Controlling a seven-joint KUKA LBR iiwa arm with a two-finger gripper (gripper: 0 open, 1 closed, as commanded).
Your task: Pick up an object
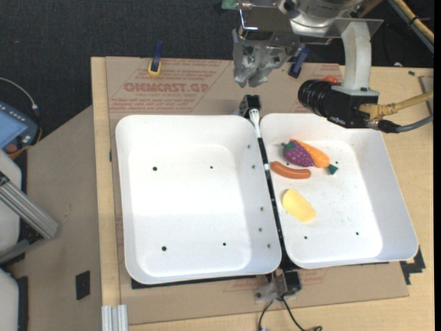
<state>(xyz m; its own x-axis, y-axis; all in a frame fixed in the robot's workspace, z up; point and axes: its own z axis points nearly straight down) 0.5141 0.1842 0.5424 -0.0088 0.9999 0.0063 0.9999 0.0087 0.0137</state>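
Brown cardboard printed with red lettering covers the counter (83,185), and dark carpet lies behind it at the top of the view; two shallow white bins sit side by side on the cardboard, their inner rims touching along a black clip strip. Left bin (138,205) shows only small dark dots on its floor; right bin (386,212) holds four toy foods, all gathered in its upper left part, near the shared rim. A purple grape bunch (298,154) lies against an orange carrot (316,154), the two touching; just below them a reddish sausage (290,172) lies nearly level; below that, slightly apart, rests a pale yellow piece (299,205) shaped like a lemon wedge or slice.

Above the bins, at the top of the view, the grey arm hangs over the far edge of the counter; its end effector (253,67) hovers above the cardboard just beyond the bins' far rims, well apart from the toys; whether it is released or clenched cannot be told from this angle, and nothing is seen in it. A small yellow and blue clamp (156,63) sits at the cardboard's far edge to the left.
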